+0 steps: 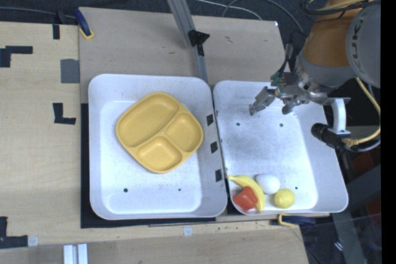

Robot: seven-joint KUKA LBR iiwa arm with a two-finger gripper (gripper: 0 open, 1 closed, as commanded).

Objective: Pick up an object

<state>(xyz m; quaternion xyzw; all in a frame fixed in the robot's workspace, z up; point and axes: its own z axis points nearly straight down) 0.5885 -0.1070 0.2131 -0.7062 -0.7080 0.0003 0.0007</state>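
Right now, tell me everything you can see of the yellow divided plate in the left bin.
The yellow divided plate looks like smooth moulded plastic, a rounded square with raised ridges splitting it into three compartments: one large along its upper-left side and two smaller ones toward the right and bottom. Nothing lies in any compartment. It sits flat and right side up, turned at an angle to the bin walls, in the upper-middle part of the left white bin. It rests on the bin floor alone; the end effector is well apart, over the right bin.

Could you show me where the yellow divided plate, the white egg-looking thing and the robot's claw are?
yellow divided plate (159, 132): camera view, on the ridge where its compartments meet.
white egg-looking thing (267, 183): camera view, on its rounded top.
claw (271, 106): camera view, midway between its two fingertips, which stand apart.
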